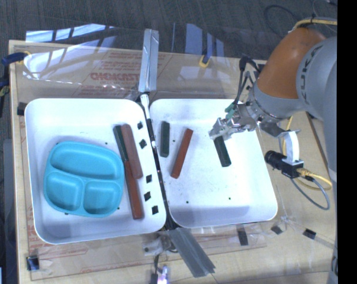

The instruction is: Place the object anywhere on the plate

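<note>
A blue three-compartment plate (83, 177) lies in the left bin (36, 114). My gripper (221, 131) hovers over the right bin (255, 209), in its upper right part. A short dark green block (224, 152) lies slanted just below the gripper, with its upper end meeting the gripper's tip. Whether it is gripped or only lying on the bin floor is unclear. The plate is far to the left of the gripper, across the divider between the bins.
In the right bin lie a brown stick (182, 153) and a short dark green stick (164, 138). A long brown stick (131, 170) and a dark green one (119, 141) lie right of the plate. Small black squares (147, 180) line the divider.
</note>
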Robot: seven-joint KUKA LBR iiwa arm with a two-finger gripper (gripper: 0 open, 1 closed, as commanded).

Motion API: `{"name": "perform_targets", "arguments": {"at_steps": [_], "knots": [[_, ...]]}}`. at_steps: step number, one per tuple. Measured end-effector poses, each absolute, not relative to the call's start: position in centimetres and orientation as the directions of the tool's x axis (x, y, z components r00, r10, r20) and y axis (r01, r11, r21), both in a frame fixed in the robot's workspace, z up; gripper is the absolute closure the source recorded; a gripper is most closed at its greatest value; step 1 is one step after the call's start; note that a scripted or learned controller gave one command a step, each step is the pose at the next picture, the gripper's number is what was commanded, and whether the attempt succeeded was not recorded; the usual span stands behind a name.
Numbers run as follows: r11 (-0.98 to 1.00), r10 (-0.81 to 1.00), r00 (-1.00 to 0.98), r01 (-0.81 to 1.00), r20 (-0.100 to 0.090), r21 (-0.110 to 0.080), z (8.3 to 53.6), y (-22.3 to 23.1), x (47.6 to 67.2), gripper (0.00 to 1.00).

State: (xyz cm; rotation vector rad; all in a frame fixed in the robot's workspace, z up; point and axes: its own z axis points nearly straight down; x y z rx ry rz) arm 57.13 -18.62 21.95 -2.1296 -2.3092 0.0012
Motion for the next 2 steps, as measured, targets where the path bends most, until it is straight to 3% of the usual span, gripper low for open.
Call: {"name": "perform_targets", "arguments": {"at_steps": [1,2], "knots": [[0.212,0.977,-0.212,0.977,0.001,-0.003,18.4,-10.6,56.2,1.00],[0.273,0.962,-0.273,0.962,0.001,-0.004,19.1,-4.0,54.5,1.00]]}}
